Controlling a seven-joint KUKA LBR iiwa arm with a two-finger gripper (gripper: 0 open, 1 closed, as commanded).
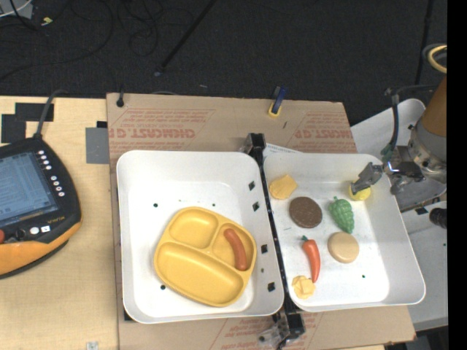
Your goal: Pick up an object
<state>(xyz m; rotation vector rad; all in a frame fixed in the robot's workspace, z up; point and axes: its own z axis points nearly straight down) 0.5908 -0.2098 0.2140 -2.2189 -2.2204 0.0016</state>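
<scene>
My gripper [371,176] reaches in from the right, over the far right part of the right bin [398,283]. A small yellow object [361,191] lies directly under its tip; whether it is gripped is unclear. Further in the right bin lie a yellow wedge [283,187], a brown round patty [305,212], a green leafy piece [341,215], a beige bun [343,248], a red-orange chili [311,259] and a small yellow lump [303,286].
The left bin [146,195] holds a yellow divided tray [197,265] with a sausage [236,246] in its right compartment. A black divider [264,217] runs between the bins. A pendant with a screen [29,203] lies at the far left of the bench.
</scene>
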